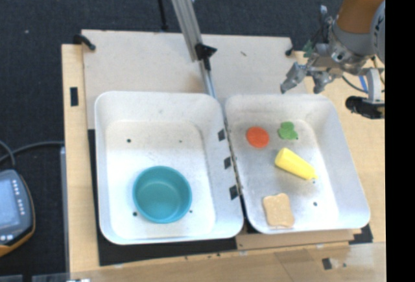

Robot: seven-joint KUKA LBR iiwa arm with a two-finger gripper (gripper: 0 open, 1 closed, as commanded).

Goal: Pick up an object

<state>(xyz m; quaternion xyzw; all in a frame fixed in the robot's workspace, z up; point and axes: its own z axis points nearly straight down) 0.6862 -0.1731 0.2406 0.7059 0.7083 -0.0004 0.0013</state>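
Overhead, gripper (303,82) above right bin (343,144)

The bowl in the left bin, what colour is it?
The bowl is teal blue, seen clearly in the camera view from above.

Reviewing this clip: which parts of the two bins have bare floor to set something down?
Left white bin: bare behind and right of the teal round bowl. Right white bin: crowded mid-floor by orange disc, green lump, yellow wedge, tan toast slice; bare along its right side.
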